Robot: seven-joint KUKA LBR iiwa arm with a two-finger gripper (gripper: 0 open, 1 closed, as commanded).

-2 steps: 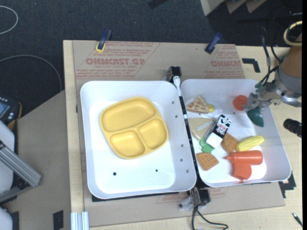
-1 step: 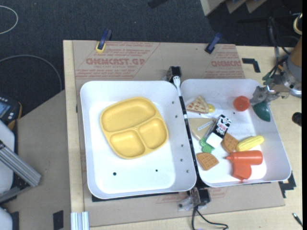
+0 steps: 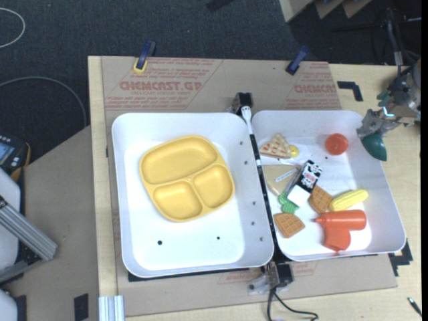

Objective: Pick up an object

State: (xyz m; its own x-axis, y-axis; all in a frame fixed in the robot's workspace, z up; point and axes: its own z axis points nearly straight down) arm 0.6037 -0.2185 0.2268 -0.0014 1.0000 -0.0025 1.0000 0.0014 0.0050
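My gripper (image 3: 376, 127) hangs over the right rim of the right bin (image 3: 394, 209), at the view's right edge. Its fingers are shut on the top of a dark green toy (image 3: 376, 147), which dangles just below them. Lying in the right bin are a red ball (image 3: 336, 143), a pizza slice (image 3: 277, 147), a black-and-white toy (image 3: 309, 174), a brown waffle (image 3: 320, 198), a yellow corn-like piece (image 3: 349, 198), an orange-red piece (image 3: 341, 225) and a second waffle (image 3: 289, 225).
The left bin (image 3: 127, 233) holds a yellow divided plate (image 3: 186, 178). A green-and-white block (image 3: 292, 197) lies near the divider between the bins. Both bins rest on a cardboard sheet (image 3: 200, 79) held by clamps at the back.
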